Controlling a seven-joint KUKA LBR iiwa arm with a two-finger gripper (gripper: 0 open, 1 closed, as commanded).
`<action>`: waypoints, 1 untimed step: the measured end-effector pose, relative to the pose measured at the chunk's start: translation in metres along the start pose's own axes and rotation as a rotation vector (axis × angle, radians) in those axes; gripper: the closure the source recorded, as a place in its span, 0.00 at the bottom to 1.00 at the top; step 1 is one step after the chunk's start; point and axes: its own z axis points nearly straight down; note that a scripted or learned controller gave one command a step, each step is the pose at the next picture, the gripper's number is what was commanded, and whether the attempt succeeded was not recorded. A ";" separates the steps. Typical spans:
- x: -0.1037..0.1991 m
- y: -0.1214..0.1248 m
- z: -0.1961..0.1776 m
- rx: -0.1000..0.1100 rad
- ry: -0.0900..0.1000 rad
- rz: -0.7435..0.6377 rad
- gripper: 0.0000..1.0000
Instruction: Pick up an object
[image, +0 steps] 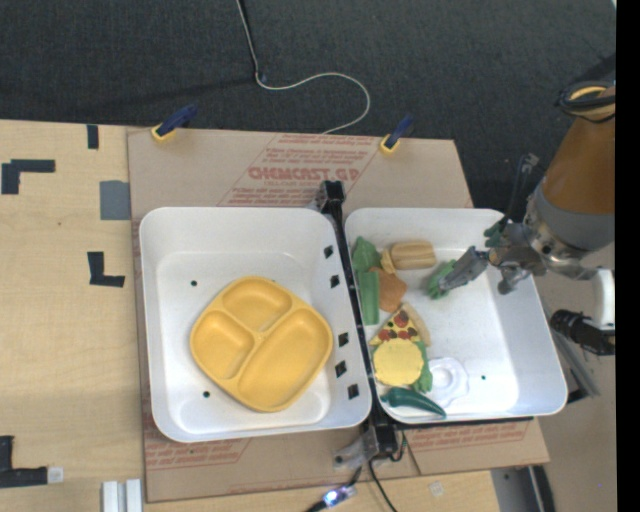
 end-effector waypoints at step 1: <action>0.000 0.002 -0.006 -0.011 -0.002 -0.003 0.00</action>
